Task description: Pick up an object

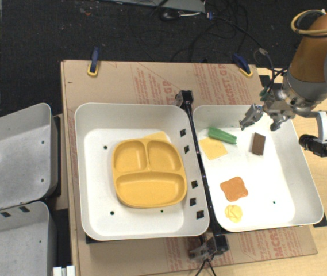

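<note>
The right bin (pixel 301 171) holds several small items: a green stick (pixel 222 135), a pale yellow slab (pixel 213 149), a brown block (pixel 258 144), an orange waffle-like square (pixel 234 188) and a small yellow round piece (pixel 234 213). My gripper (pixel 263 119) hangs over the far part of this bin, just above and behind the brown block, with its two fingers (pixel 249 118) spread apart and nothing between them.
The left bin (pixel 88 171) carries a yellow divided tray (pixel 149 173). A black divider (pixel 195 165) runs between the bins. Blue clamps (pixel 93 62) hold the cardboard base at the back. Grey metal lids (pixel 14 154) lie off to the left.
</note>
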